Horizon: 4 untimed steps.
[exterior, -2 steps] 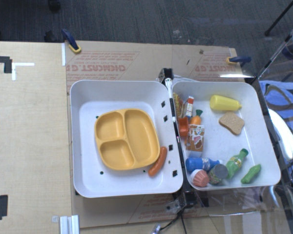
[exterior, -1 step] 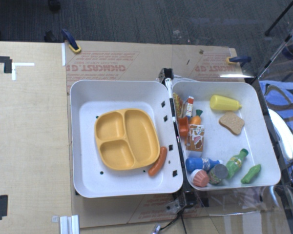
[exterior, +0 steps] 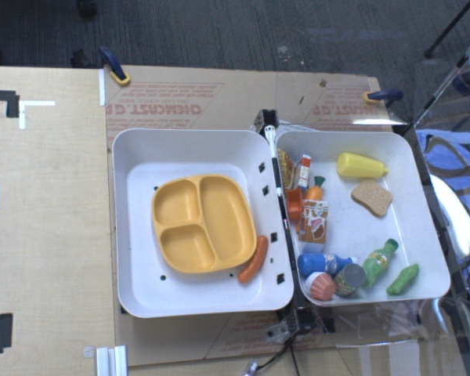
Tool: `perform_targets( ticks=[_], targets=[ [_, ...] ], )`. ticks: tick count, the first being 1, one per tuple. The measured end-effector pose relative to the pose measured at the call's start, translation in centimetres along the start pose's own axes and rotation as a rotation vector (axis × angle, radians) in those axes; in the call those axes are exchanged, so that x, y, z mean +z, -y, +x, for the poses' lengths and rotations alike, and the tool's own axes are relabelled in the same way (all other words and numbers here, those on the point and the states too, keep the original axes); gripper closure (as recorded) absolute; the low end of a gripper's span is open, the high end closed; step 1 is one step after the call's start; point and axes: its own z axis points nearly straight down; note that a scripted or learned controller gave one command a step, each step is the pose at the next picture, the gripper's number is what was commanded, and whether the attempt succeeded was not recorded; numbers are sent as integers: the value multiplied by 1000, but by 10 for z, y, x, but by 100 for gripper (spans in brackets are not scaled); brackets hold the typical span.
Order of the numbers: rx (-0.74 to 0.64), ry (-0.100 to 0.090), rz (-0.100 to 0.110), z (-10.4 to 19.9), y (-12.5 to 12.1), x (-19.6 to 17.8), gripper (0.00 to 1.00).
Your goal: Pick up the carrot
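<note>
Carrot [exterior: 316, 188]: one, in the right bin [exterior: 423, 233] at its left wall, among cartons. Left bin [exterior: 133, 233] holds one yellow plate [exterior: 204, 224] and one sausage [exterior: 253, 258].

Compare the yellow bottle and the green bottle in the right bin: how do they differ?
The yellow bottle lies near the far wall of the right bin; the green bottle lies near the front wall. The yellow bottle lies almost level across the view, alone beside the bread slice; the green bottle lies at a slant, close against a cluster of small toys. The yellow bottle looks thicker. Both lie on their sides.
</note>
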Motion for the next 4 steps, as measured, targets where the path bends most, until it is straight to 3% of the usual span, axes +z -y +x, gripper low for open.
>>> perform_targets(
  ticks=[1,2,3,4],
  targets=[
    [0,0,0,0,0,0,0],
    [-1,6,2,-3,1,-10,100],
    [-1,6,2,-3,0,-10,0],
    [-2,12,4,-6,1,-19,100]
  ],
)
